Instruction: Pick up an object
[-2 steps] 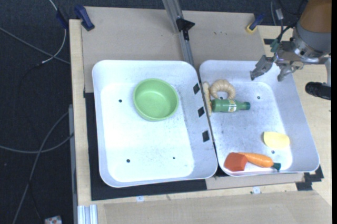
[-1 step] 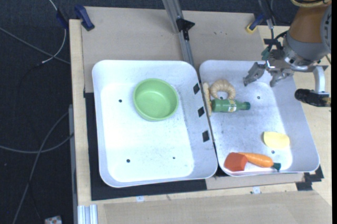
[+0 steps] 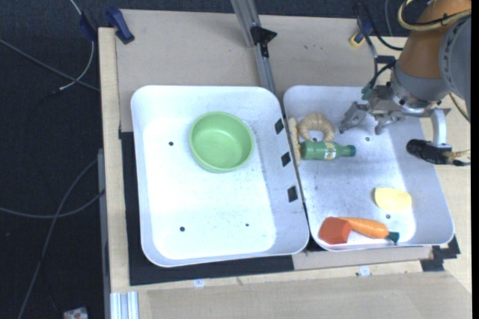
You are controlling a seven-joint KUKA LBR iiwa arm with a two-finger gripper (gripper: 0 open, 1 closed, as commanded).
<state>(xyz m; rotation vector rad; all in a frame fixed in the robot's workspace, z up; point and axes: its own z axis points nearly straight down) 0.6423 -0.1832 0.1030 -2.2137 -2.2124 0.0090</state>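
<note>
My gripper (image 3: pixel 366 120) hovers over the back of the right bin (image 3: pixel 426 183). It is open, its two fingers spread apart with nothing between them. A green bottle (image 3: pixel 327 151) lies on its side just left of and below the gripper. Touching the bottle's back side is a tan ring-shaped piece (image 3: pixel 313 128). Toward the bin's front lie a pale yellow piece (image 3: pixel 393 199), an orange carrot (image 3: pixel 367 228) and a red block (image 3: pixel 334 231). A green bowl (image 3: pixel 221 141) sits upright in the left bin (image 3: pixel 172 228).
A slanted metal post (image 3: pixel 247 3) rises from the bench behind the gap between the two bins. Blue clamps (image 3: pixel 118 24) hold the board's back corners. Black cable (image 3: pixel 430 150) hangs at the arm's wrist on the right.
</note>
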